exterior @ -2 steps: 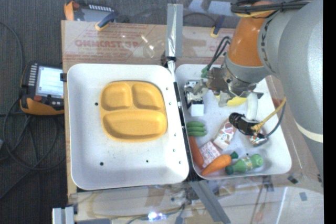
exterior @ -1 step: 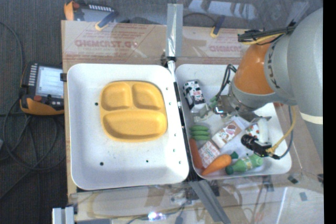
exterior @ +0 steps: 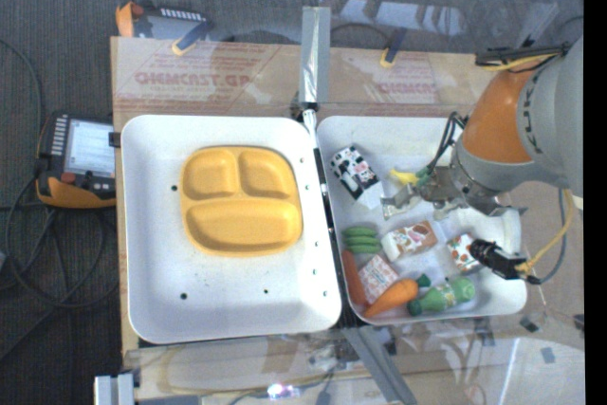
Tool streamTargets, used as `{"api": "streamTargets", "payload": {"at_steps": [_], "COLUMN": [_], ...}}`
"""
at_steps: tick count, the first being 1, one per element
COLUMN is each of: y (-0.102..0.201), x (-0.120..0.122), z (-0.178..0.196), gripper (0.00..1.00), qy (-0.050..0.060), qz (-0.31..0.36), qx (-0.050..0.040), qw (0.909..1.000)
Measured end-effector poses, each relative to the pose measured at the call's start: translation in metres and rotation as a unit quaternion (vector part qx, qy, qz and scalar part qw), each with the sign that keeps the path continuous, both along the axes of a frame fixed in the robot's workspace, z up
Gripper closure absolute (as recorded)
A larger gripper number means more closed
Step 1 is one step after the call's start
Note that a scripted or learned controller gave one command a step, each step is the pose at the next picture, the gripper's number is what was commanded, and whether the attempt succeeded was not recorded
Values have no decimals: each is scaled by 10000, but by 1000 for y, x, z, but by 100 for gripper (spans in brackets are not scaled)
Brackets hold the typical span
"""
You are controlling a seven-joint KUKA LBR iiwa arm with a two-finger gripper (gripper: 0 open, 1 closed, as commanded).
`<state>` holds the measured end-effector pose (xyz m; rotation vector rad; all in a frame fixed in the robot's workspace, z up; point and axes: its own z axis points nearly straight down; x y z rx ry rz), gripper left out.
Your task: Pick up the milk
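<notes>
The milk [exterior: 353,171] is a small carton with a black-and-white cow pattern. It lies tilted in the upper left part of the right bin [exterior: 512,303], near the divider. My gripper [exterior: 410,194] hangs low over the middle of that bin, a short way right of the milk and slightly below it, apart from the carton. Nothing shows between gripper and milk. The grey arm with its orange band [exterior: 498,123] reaches in from the right.
The right bin also holds a green pod [exterior: 360,237], a carrot [exterior: 396,297], small snack cartons [exterior: 412,242], a green toy [exterior: 446,296] and a yellow piece [exterior: 406,175]. A yellow divided tray [exterior: 242,199] lies in the left bin [exterior: 152,299].
</notes>
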<state>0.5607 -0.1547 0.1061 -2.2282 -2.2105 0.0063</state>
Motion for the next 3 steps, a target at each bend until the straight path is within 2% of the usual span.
{"api": "streamTargets", "payload": {"at_steps": [1,2,3], "y": [1,-1,-2], "x": [-32,-31,-70], "z": [-16,-9,86], "gripper": [0,100,100], "qy": [-118,-119,2], "qz": [633,629,-222], "qx": [-31,-40,-6], "qw": [9979,9979,9998]}}
